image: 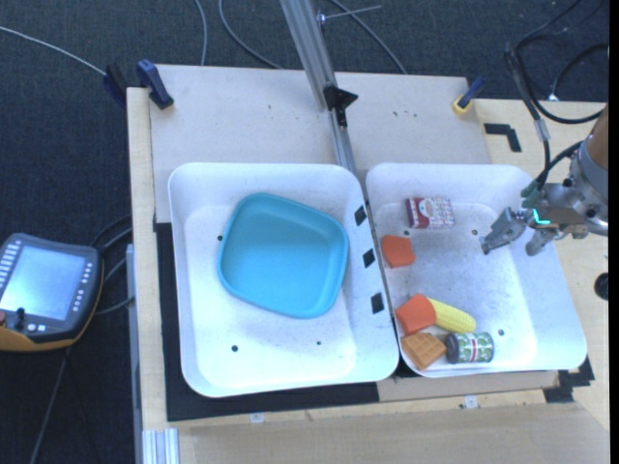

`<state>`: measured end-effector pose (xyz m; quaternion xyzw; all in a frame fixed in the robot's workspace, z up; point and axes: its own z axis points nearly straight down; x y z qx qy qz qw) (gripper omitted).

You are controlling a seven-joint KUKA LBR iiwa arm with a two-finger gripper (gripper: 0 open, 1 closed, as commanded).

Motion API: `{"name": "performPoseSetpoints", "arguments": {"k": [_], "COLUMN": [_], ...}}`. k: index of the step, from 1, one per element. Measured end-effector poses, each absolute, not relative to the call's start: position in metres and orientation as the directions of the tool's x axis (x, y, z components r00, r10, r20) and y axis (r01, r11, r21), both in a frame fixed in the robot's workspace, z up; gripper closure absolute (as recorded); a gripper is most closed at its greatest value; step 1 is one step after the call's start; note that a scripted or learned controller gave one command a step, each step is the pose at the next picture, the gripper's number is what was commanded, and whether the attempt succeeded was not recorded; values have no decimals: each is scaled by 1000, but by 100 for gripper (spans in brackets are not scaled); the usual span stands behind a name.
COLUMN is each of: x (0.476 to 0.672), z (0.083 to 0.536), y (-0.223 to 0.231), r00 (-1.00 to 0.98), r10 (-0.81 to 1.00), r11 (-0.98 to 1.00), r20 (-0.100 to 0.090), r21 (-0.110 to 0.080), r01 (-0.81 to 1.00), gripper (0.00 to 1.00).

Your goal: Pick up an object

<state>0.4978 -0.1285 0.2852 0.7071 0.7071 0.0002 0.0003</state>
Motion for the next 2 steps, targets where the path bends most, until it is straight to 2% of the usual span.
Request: {"name": "performPoseSetpoints", "arguments": {"k": [1, 2], "x": [498, 497], "z": [285, 227], "y": [-129, -137], "r00": [0, 1], "r10": [1000, 1000], "r11": [0, -1], "r20": [0, 1], "r21": [1, -4], "r01": [1000, 1000], "gripper": [0, 0]}}
